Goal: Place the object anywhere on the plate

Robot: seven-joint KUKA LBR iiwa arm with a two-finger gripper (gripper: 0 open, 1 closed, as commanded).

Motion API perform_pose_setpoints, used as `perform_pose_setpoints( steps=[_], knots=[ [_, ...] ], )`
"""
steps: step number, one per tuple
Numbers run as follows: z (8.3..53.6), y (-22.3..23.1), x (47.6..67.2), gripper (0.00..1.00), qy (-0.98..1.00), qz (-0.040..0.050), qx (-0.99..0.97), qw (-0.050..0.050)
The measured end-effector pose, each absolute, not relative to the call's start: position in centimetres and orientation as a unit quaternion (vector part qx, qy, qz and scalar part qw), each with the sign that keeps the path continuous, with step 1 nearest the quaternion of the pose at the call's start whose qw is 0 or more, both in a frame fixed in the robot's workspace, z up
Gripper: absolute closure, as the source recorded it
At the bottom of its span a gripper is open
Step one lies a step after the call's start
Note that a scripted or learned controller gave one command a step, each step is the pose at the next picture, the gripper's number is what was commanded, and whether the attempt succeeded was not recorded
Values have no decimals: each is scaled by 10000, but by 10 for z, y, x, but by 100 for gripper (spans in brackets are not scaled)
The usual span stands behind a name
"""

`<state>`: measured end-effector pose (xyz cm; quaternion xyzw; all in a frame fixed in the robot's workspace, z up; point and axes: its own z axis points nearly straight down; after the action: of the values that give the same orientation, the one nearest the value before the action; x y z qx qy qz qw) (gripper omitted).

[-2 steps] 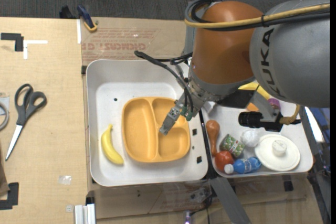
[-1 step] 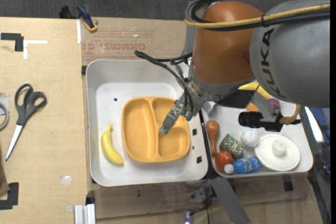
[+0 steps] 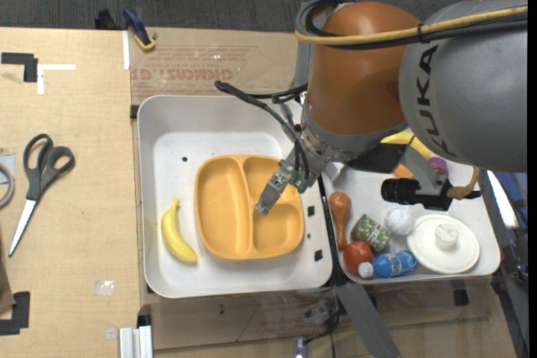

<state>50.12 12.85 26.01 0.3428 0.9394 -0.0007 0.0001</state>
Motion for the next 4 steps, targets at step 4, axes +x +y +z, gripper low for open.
perform_pose_setpoints(
  steps=[4],
  knots=[
    [260,129,501,0,9394,-8,3428,1]
  ],
)
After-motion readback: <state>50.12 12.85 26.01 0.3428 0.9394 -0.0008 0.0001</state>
